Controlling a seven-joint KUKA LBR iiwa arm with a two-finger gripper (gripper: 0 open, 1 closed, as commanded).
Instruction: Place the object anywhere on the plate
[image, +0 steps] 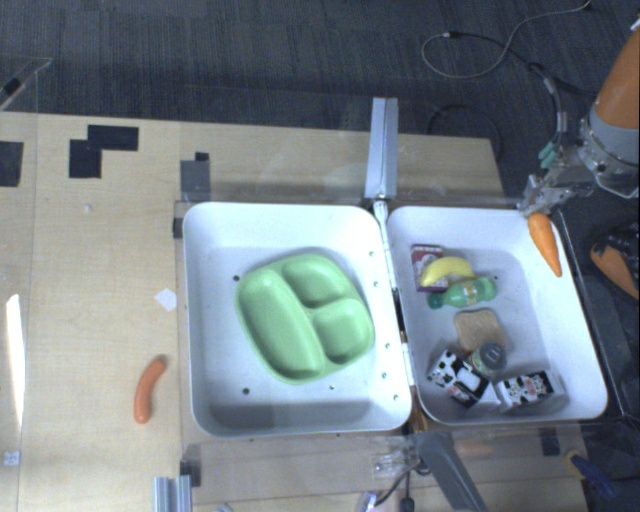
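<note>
Wooden bench (90, 300), green plate (305, 317) amid open left bin (200, 300), fingers (540, 195) pinching carrot (545, 243) above right bin's rim (585, 330).

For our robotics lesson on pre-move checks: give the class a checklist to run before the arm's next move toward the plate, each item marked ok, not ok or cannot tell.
1. Orange toy carrot hangs at the two-finger gripper: ok.
2. Grip firm enough for carrying: cannot tell.
3. Green three-compartment plate sits flat in the left white bin: ok.
4. Plate compartments free to receive the carrot: ok.
5. Carrot lifted above the right white bin toys: cannot tell.
6. Carrot over the plate: not ok.
</note>
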